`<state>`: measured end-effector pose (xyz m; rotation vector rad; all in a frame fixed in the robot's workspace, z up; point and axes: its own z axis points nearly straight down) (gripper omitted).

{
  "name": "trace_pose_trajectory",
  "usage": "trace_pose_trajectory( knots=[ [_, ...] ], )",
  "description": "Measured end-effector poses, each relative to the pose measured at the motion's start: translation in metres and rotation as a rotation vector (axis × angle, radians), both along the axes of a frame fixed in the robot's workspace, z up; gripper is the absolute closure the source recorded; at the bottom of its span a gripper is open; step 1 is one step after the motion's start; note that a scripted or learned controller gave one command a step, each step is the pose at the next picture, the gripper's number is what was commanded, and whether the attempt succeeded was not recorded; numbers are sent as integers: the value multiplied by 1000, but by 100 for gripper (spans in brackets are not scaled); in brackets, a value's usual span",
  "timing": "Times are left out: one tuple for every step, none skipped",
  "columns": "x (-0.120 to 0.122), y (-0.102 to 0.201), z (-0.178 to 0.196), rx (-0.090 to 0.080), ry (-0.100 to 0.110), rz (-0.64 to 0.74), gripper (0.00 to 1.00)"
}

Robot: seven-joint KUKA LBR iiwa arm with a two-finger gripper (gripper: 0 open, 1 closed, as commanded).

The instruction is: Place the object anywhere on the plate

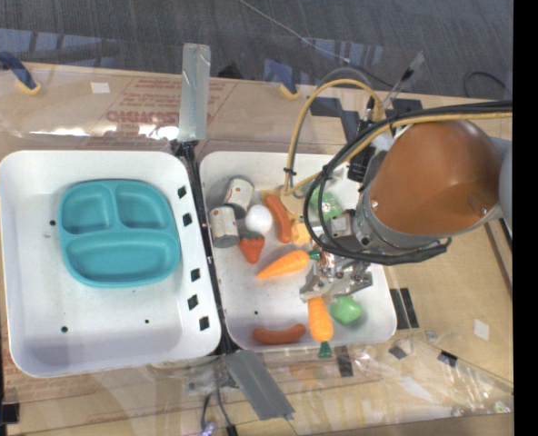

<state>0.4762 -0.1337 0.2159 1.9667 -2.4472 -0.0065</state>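
end effector (334, 282) over right bin | carrot (319, 320): orange, green-tipped, below it

We see two bins side by side on the bench (60, 89). In the left bin (14, 334) lies a divided plate (119, 230), toward the far half of it. The right bin (233, 330) holds the toy food. At its far left stand two small cans (233, 207) close together, with an egg (258, 218) just to their right and a strawberry (252, 246) just before the egg. A carrot (284, 263) lies near the middle. A sausage (278, 335) lies along the near wall. A second carrot (319, 321) lies at the near right, with a round fruit (347, 312) just beside it on the right. The gripper (334, 282) hangs over these two, the arm (428, 184) behind and to its right.
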Motion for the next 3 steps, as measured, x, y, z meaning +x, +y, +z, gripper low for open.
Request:
trace_pose_trajectory(
  knots=[
    [6,71,-25,1,-3,115,100],
    [48,162,-25,2,-5,272,100],
    [157,154,-25,1,-4,388,100]
  ],
)
